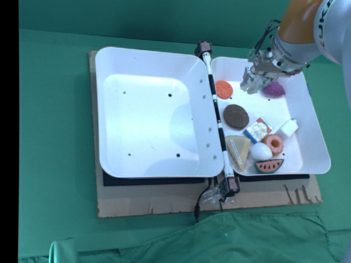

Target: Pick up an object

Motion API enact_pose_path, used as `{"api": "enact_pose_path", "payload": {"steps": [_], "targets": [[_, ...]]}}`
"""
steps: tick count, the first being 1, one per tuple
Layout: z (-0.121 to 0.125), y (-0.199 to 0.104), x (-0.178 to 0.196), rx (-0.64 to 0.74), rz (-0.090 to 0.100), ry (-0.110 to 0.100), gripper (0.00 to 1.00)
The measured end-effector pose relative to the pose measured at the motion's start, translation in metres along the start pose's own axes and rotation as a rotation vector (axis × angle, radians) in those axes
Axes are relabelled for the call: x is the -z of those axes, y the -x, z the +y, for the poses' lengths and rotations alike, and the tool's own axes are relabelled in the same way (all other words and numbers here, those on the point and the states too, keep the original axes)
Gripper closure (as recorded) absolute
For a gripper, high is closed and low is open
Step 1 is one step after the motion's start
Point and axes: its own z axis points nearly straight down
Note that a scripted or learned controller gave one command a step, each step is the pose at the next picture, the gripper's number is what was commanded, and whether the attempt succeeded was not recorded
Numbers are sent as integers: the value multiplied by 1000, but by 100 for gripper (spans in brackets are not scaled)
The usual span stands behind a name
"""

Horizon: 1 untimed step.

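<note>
The left bin [148,119] lies beside the right bin [315,147], and a black-and-white divider rail [215,114] runs between them. Just right of the rail, at the far end of the right bin, sits an orange disc [223,89]; nearer the camera lie a brown round patty [236,116] and a pale wedge [239,149]. Further right, a small printed carton [258,129], a white egg [261,150], a glazed doughnut [273,144], a watermelon slice [269,165] and a white block [287,127] crowd close together, several of them touching. The gripper [254,82] hangs low over the far part of the right bin, between the orange disc and a purple lumpy object [273,89], which lies just beside it on the right and is the likeliest pick target. Whether the fingers are spread or pressed together cannot be told from this slanted view, and nothing shows between them. Risk assessment: the gripper appears offset to the left of the purple lumpy object, so a straight descent may close on bare bin floor or clip the object's edge and push it towards the bin's far wall. The rounded, uneven surface may also slip out of a two-finger pinch.
</note>
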Motion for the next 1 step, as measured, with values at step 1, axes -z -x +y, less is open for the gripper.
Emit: {"api": "enact_pose_path", "payload": {"steps": [1], "targets": [[-3, -5, 63, 0, 0, 2, 100]]}}
